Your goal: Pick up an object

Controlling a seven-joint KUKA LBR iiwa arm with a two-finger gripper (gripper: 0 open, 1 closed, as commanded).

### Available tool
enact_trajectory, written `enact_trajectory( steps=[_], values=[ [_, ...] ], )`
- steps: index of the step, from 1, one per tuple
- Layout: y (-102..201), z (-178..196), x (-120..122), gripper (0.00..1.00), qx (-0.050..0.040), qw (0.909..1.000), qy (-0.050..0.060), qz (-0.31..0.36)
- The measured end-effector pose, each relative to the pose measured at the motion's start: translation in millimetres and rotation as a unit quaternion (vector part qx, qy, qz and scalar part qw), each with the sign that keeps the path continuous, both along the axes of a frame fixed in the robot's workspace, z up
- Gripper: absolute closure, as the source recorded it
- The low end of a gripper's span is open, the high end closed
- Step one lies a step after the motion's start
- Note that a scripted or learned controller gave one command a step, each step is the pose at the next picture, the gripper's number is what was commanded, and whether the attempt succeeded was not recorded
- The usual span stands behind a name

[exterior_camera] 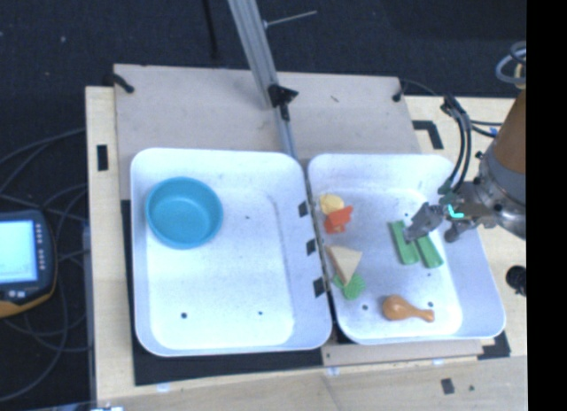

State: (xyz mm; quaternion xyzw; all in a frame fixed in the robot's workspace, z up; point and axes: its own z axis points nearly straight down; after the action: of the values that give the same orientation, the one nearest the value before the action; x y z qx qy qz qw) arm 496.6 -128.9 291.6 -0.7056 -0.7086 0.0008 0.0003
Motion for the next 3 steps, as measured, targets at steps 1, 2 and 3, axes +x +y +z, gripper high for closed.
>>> enact_trajectory(
  steps=[1,2,3],
  values=[
    [0.0,0.3,0.1,0.00,-0.0001,1.0000,0.000,0.000],
    [4.0,-60.4,8.8,0.00,0.0000,1.0000,0.003,-0.001],
    [11.2,-115.4,16.4,0.00,0.0000,1.0000,0.003,-0.003]
  ],
)
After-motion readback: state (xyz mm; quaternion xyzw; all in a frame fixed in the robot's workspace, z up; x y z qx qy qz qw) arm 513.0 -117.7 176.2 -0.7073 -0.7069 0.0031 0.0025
